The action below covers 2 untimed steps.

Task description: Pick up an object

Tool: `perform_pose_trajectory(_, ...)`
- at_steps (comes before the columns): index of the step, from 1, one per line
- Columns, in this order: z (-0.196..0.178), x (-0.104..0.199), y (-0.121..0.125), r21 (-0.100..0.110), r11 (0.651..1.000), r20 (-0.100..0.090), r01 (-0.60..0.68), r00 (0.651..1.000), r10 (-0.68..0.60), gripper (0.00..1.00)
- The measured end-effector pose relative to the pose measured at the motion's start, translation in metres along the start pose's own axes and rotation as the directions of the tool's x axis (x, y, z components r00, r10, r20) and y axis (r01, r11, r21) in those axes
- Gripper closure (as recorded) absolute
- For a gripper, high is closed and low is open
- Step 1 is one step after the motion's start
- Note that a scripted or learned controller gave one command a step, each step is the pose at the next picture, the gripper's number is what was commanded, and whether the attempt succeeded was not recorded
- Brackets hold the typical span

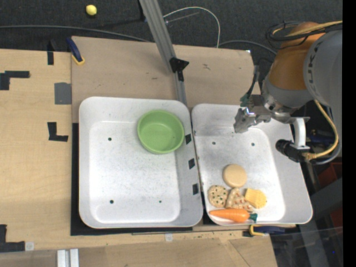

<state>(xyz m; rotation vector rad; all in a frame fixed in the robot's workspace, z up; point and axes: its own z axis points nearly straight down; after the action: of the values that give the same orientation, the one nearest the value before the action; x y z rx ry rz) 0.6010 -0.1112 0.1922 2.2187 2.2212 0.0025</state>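
Observation:
My gripper [243, 122] hangs over the far part of the right bin [289, 166], pointing down, with nothing seen between its fingers. Toward the bin's near edge lies a cluster of toy food: a round tan cookie [235, 176], a dotted cracker [217, 195], a yellow cheese piece [256, 198] and an orange carrot [229, 216]. The cluster is well below the gripper in the view, apart from it. A green bowl [161, 130] stands upright in the far right part of the left bin [94, 166].
A grey metal pole [161, 35] slants in from the top toward the seam between the bins. The grey arm with its orange band [292, 65] fills the upper right. A small yellow ball [91, 9] lies on the dark floor beyond the bench.

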Motion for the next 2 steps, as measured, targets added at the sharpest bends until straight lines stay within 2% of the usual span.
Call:
perform_pose_trajectory(1,-0.045,0.006,-0.003,-0.001,1.0,0.0,0.001,1.0,-0.001,1.0)
perform_pose_trajectory(2,-0.053,0.058,-0.01,0.003,1.0,-0.002,0.006,1.0,-0.006,1.0)
